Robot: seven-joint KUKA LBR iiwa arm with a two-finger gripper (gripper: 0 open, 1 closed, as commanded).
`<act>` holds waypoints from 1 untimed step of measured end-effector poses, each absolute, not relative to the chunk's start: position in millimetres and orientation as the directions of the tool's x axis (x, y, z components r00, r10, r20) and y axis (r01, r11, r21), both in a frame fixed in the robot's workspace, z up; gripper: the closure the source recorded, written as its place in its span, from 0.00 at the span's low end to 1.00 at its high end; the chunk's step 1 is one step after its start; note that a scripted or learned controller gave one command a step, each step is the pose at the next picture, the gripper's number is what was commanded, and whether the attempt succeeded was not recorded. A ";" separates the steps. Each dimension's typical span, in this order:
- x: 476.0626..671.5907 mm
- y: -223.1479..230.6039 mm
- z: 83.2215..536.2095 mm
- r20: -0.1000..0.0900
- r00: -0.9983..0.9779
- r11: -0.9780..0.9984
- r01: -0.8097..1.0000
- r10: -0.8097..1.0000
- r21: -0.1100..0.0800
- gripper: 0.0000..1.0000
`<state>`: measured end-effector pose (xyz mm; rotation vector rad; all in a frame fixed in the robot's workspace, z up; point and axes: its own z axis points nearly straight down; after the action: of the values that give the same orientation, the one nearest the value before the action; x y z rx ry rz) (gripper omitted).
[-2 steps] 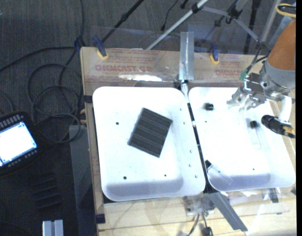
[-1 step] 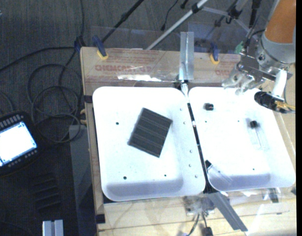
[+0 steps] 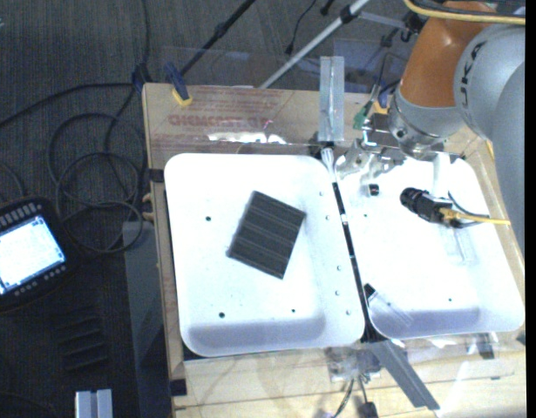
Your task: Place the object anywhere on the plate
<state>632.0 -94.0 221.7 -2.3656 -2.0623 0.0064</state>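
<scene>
step: pre-grasp | end effector over right bin; finger state unclear | next: reach dark ridged plate in left bin

We are seeing a dark grey ridged plate lying in the white bin left of the gripper. Above the gripper, the grey arm is wearing its orange band.

- A dark grey, ribbed rectangular plate lies flat in the left shallow white bin, near its middle, turned at a slant so its corners point toward the bin's sides.
</scene>
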 end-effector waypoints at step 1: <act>667.9 -32.1 180.7 0.000 -0.095 0.095 0.996 0.996 -0.005 1.00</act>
<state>667.9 -32.1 180.7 -2.1114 -2.3216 0.0054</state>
